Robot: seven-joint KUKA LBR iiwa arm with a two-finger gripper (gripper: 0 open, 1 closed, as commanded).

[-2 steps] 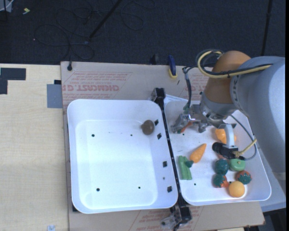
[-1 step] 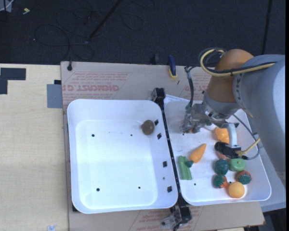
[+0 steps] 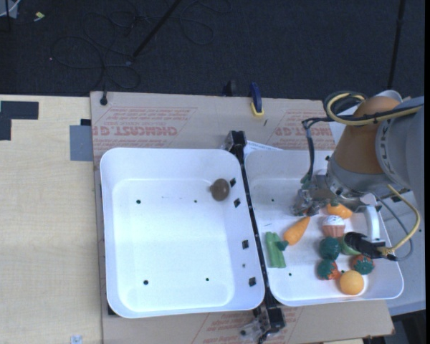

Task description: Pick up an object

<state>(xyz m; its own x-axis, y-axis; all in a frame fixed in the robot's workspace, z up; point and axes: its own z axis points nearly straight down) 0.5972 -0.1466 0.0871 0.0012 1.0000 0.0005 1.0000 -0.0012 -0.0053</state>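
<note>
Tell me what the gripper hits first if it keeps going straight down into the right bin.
Probably the bare bin floor beside the orange carrot; the gripper hangs just above-left of it. Depth unclear.

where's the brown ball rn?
In the camera view, the brown ball sits in the left bin, near its far right corner, close to the divider between the bins and apart from the toys in the right bin.

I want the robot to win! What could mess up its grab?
The toys in the right bin lie crowded together, so the claw might bump the carrot or cupcake and pinch nothing. The orange ball is round and could roll away if nudged.
</note>
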